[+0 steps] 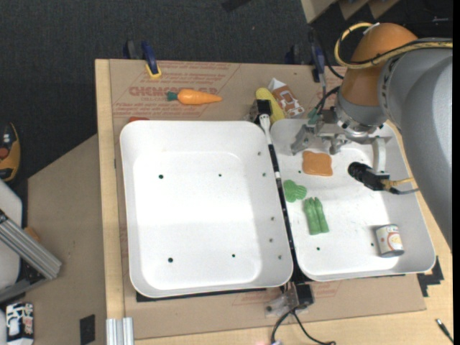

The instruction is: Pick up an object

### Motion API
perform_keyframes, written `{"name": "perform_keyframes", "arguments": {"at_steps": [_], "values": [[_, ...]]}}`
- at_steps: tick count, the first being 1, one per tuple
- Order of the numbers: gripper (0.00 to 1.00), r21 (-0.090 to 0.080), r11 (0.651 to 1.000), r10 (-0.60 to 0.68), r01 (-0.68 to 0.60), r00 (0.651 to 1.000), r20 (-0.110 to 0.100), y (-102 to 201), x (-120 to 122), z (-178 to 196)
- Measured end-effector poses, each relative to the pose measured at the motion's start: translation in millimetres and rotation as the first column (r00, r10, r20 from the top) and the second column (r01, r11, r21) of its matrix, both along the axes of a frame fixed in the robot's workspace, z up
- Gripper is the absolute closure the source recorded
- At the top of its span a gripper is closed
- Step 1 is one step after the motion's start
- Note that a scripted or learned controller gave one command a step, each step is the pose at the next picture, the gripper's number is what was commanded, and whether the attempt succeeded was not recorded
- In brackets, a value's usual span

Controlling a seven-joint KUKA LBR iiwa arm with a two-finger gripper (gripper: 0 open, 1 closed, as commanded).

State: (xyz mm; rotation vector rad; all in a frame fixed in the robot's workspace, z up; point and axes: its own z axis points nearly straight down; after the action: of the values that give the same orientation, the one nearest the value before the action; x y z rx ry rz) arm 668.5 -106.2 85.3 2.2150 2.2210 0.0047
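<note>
Seen from the one camera fixed above the bench, the grey arm (424, 99) reached in from the right of the view and ended in the gripper (318, 142), which hung over the far part of the right bin (345, 261). Whether the jaws were spread or pressed together could not be told from this angle, and nothing could be seen held between them.

Directly below the jaws in the picture, on their near side and very close, lay a flat orange piece (317, 164) on the bin floor. It was a little wider than deep, with its longer side running across the view. By my judgement this was the thing the coming move turned on: a short drop towards the camera side would bring the jaws over it.

Farther from the jaws on the same near side sat a small round green thing (294, 190), then a long green thing (315, 215) with its length pointing away from the jaws. A small can (389, 240) stood well apart, near and to the right of the jaws.

Beyond the jaws and to their left, outside the bins, lay a yellow thing (267, 98) beside a brown and white packet (287, 100), with a carrot (195, 98) farther left. The left bin (194, 214) lay well to the jaws' left.
</note>
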Motion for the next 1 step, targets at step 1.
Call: {"name": "perform_keyframes", "arguments": {"at_steps": [1], "values": [[1.00,-0.001,1.000,-0.001,0.001,1.000,0.001,-0.9,-0.7,11.3]]}}
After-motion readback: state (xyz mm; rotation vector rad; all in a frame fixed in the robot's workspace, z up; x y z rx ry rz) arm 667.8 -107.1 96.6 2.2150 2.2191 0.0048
